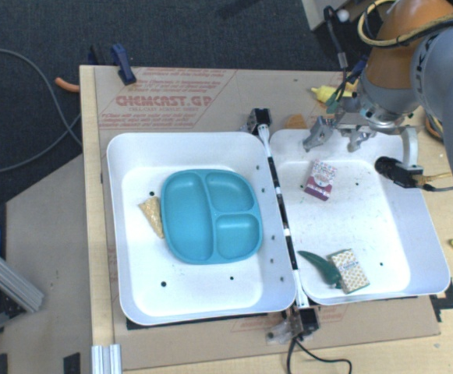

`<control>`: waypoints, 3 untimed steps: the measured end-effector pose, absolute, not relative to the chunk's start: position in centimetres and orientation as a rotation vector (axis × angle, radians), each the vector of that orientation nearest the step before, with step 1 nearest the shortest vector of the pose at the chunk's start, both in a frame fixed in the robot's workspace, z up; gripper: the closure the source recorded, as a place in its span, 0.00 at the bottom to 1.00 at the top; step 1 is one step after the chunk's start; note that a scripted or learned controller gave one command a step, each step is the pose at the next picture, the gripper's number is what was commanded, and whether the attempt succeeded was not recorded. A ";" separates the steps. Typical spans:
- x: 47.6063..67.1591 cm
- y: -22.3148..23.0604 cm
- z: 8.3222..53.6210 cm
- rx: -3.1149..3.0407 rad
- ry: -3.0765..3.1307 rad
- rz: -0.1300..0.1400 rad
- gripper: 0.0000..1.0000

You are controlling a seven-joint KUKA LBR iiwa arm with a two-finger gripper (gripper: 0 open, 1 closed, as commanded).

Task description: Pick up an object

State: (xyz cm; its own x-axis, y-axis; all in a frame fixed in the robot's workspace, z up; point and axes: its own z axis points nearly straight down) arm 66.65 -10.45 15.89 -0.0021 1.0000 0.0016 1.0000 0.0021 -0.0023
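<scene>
Two fingers of your gripper (337, 133) hang spread and pinch nothing, above the far rim of the right bin (413, 232). The small packet (320, 179) lies just below them; its print is unreadable. It lies flat, so your fingers may skid off it. The board (164, 92) behind reads "CHEMCAST".

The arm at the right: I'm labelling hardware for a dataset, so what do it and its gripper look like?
The arm is a thick, rounded grey body with an orange band above the wrist. Yellow and dark cables loop beside that band. The gripper is metallic grey, with two slim fingers below a silvery wrist.
</scene>
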 end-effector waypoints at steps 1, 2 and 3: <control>64.1 -9.7 9.0 -2.227 -2.227 -0.007 0.00; 63.7 -9.7 9.0 -2.229 -2.231 -0.010 0.00; 63.8 -9.8 10.2 -2.233 -2.234 -0.011 1.00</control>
